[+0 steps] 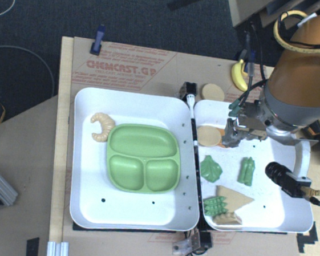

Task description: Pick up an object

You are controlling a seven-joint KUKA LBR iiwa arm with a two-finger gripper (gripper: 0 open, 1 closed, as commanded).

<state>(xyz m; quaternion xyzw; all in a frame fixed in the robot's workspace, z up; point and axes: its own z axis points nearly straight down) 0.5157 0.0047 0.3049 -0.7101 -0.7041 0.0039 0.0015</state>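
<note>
- gripper (232,135) is seen low over the far-left corner of the right bin (287,219); the arm enters from the right
- jaws: spread or pressed together cannot be told; the tips are lost in dark clutter; nothing is seen pinched
- nearest candidate: tan round piece (208,136), lying flat in the right bin, just beside the jaws on the side toward the left bin (83,144), against the dividing wall; roughly round, so no long axis is to be matched
- other candidates lie nearer the camera, apart from the jaws: green leafy piece (210,168); green bottle-like piece (247,170), long axis running near-to-far; tan wedge (233,197)
- judged: a short sideways shift toward the divider is called for; wall clearance is the risk
- croissant (101,126) and green tray (143,157) sit in the left bin, well apart
</note>
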